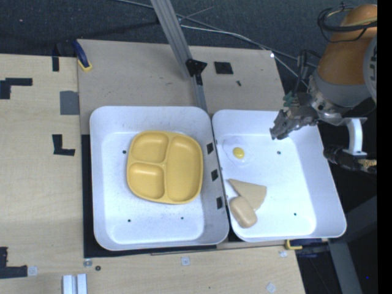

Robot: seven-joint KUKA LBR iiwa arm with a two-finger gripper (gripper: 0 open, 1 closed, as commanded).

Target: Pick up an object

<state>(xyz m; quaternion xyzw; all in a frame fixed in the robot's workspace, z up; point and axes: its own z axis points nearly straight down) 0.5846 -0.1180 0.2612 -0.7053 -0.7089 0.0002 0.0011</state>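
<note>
Pincer (280, 131) hovers at the right bin's (318, 222) upper edge; its opening cannot be judged. Nearest object, a fried egg (237, 154), lies toward eight o'clock; tan wedges (247, 201) lie farther, toward seven.

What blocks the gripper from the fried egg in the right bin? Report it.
Nothing visible does. The gripper hangs over the right bin's upper part; the fried egg lies to its lower left across bare white floor. The tan pieces lie further down.
</note>
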